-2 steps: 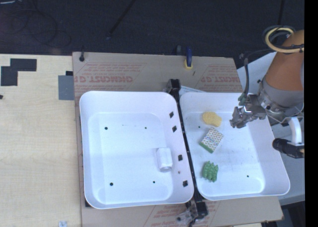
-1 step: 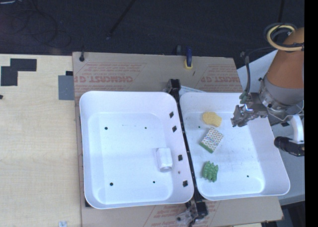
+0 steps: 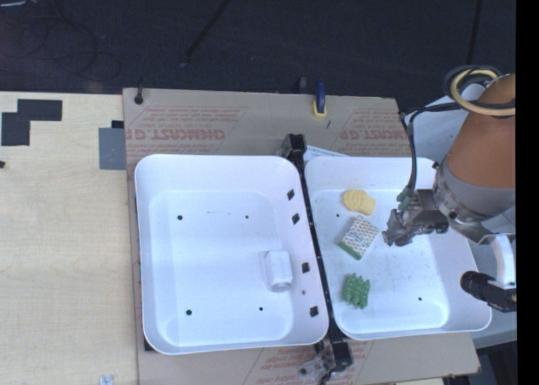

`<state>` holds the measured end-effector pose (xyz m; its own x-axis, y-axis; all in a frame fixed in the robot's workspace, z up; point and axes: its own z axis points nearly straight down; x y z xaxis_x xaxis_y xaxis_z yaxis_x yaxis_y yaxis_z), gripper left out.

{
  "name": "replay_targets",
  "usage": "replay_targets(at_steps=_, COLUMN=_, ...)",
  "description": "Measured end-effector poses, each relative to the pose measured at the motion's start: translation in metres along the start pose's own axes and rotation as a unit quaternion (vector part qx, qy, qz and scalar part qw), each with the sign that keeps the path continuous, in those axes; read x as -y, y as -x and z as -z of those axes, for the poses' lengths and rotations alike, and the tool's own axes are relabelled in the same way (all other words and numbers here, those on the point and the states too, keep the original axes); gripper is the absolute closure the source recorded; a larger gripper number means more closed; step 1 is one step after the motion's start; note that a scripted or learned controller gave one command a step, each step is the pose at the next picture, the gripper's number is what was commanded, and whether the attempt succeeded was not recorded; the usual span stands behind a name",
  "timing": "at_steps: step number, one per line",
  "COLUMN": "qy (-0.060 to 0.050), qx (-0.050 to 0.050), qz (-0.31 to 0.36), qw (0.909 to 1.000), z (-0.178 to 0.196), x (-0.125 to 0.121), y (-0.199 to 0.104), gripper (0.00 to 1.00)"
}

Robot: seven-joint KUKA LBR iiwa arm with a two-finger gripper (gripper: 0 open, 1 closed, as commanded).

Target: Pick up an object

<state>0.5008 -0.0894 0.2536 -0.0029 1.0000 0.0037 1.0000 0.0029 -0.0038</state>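
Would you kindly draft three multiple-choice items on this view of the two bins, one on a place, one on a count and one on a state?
1. Where does the white cylinder lie?
A. In the left bin
B. In the right bin
C. On the cardboard outside the bins

2. How many things lie in the right bin?
A. One
B. Three
C. Five

3. How does the gripper stand to the checkered block?
A. It clamps the block and lifts it
B. It rests in the left bin, far from the block
C. It is over the right bin, beside the block, with a gap between them

Key: 1 A, the cylinder sits near the left bin's right wall. 2 B, the yellow piece, the checkered block and the green piece. 3 C, the block lies on the bin floor, to the left of the gripper.
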Motion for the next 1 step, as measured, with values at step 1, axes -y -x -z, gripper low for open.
replay_targets(at_steps=1, qy=0.003, qx=0.000, qz=0.003, qw=1.0000, z=0.0504, x=-0.0062, y=-0.0844, gripper=1.00)
